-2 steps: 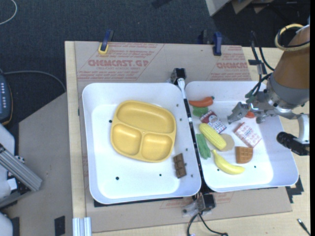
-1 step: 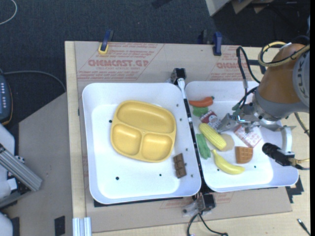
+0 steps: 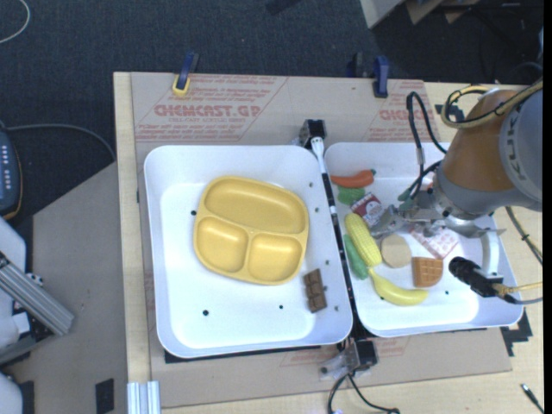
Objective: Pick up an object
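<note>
Corn cob, we judge, is light, stiff, ridged toy plastic, best pinched across its middle; it lies in the right bin, just left of the hand, whose grip we cannot tell. Banana lies below the cob.

One fixed camera looks down at a slant on both white bins, arm entering from the right.
</note>
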`<state>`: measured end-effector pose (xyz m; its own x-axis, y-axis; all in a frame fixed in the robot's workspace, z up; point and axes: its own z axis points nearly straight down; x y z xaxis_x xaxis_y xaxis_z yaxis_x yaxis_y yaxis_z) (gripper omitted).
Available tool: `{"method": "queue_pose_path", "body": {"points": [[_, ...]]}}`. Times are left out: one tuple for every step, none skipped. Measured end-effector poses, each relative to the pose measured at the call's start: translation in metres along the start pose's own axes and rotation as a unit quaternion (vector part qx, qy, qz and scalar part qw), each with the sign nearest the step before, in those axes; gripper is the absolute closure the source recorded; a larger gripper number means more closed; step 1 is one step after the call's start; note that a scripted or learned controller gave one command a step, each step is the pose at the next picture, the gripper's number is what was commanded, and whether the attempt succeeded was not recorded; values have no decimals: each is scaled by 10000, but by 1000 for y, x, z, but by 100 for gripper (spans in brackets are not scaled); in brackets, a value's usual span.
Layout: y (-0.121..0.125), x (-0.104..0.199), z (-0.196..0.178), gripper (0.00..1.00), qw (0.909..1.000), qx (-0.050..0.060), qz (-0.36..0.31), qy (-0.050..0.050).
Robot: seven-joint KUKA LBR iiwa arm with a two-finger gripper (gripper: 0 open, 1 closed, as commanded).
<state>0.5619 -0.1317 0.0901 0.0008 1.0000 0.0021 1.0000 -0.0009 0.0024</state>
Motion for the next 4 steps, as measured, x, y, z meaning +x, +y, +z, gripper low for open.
{"method": "queue_pose_path", "body": {"points": [[4, -1, -14, 100, 10000, -70, 2, -24], [0, -11, -68, 100, 10000, -19, 5, -25], [6, -21, -122, 100, 10000, -31, -3, -29], [7, -21, -136, 100, 10000, -11, -8, -20]]}}
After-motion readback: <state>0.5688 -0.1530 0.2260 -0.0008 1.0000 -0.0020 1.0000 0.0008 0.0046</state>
